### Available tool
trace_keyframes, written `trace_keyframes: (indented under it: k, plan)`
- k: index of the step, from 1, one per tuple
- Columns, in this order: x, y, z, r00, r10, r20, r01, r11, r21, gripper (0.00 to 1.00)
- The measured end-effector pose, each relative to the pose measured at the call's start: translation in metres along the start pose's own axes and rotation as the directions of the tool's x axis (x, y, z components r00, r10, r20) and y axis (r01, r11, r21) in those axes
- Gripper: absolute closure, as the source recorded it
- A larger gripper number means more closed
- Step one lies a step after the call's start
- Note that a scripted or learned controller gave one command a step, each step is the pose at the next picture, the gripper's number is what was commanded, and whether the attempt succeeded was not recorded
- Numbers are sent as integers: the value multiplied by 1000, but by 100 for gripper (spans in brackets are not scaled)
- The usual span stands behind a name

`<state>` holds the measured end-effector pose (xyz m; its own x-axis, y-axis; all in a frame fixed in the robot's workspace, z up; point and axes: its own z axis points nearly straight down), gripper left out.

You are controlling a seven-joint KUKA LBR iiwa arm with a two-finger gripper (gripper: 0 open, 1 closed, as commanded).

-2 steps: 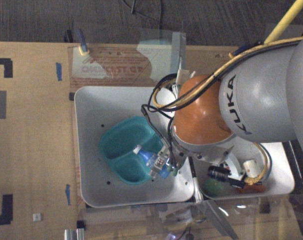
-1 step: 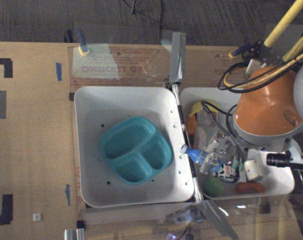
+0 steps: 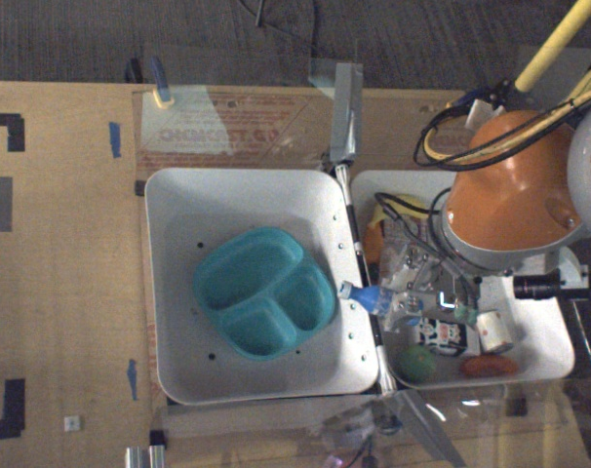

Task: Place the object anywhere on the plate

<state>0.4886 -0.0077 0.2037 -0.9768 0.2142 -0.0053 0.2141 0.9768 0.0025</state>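
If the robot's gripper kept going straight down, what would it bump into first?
Probably the floor of the right bin, near its left wall. The gripper hangs there, with a green ball nearby. Depth is hard to judge from above.

The plate is teal, one plain colour. Both bins are white. My arm has an orange band, with yellow and black cables near it. Under my hand I see a blue thing, a green ball, a red-orange thing and a black-and-white patterned box. The table is light brown with blue tape pieces and black marks.
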Motion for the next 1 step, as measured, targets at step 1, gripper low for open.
trace_keyframes:
  k: [1]
  plan:
    - [10,9,19,996,87,-4,-87,996,1,100]
